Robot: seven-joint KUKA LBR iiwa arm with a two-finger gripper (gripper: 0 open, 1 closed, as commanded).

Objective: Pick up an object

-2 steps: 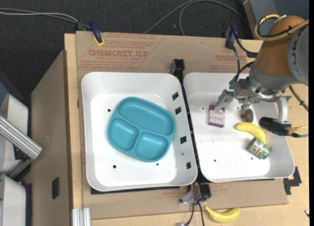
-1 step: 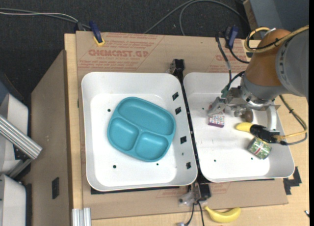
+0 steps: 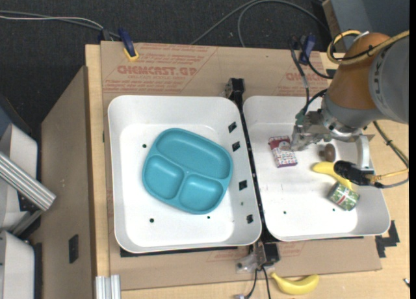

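Note:
My gripper hangs low in the right bin, under the orange band of the arm. Just to its lower left lies a small red and white packet, close to the gripper tip, though I cannot tell whether they touch. A yellow banana lies to the gripper's lower right, with a small brown object beside it. A green can lies on its side near the bin's right front.
The left bin holds a blue divided plate. A black divider with clips runs between the bins. Another banana lies on the bench's front edge, outside the bins. Cables trail behind the right bin.

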